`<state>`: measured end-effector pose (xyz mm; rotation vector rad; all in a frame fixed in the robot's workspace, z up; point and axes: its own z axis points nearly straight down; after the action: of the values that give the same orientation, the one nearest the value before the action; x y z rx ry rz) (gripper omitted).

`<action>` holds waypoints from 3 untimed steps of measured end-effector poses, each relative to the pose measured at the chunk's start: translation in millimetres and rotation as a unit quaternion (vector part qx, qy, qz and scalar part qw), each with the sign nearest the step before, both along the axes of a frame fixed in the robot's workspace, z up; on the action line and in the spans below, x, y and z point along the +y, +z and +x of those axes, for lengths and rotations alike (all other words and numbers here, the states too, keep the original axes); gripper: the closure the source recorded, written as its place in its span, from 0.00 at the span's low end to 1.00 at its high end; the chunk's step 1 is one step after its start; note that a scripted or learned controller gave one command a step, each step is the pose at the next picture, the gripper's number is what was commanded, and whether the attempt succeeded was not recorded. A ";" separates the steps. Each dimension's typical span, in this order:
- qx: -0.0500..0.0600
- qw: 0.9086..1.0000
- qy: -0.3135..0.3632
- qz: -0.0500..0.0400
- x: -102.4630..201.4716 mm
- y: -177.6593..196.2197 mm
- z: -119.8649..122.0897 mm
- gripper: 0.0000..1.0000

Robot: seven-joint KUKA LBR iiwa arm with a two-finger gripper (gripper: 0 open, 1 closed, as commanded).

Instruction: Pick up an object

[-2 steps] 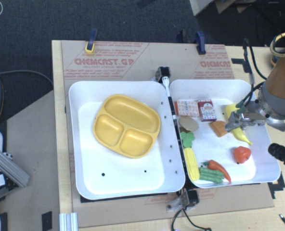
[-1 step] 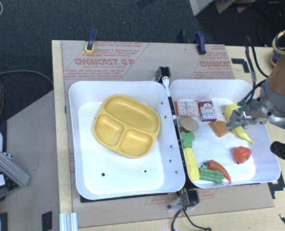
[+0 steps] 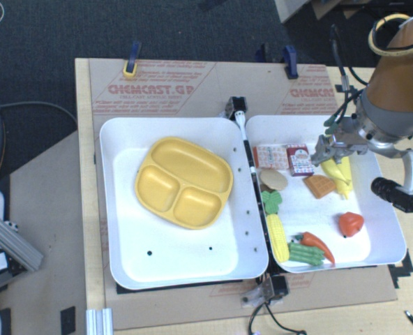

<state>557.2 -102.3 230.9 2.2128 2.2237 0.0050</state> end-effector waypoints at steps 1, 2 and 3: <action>-0.001 1.000 0.000 0.000 13.7 4.6 57.1 1.00; 0.001 1.000 -0.002 0.000 21.9 -7.7 79.0 1.00; 0.004 1.000 -0.003 0.000 8.5 -14.1 70.1 1.00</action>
<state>627.4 -93.8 216.8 2.2243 2.2203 -0.0035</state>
